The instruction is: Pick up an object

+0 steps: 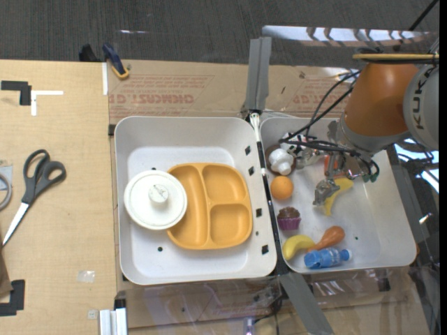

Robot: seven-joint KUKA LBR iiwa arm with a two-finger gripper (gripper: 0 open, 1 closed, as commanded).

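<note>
My gripper (327, 190) hangs over the middle of the right bin (391, 222), under the orange wrist band. A small yellow curved piece (341, 189) lies right against its tip, touching or very close. Around it in this bin are a white knobbly object (281, 160), an orange ball (281, 188), a purple cupcake (288, 218), a yellow banana (298, 246), an orange carrot-shaped toy (330, 237) and a blue bottle (326, 257). Cables and the wrist hide the bin's back part.
The left bin (133, 250) holds a yellow divided plate (213, 204) with a round white lid (156, 199) over its left edge. Scissors (35, 180) lie on the wooden bench at far left. A grey divider post (257, 75) stands behind the bins.
</note>
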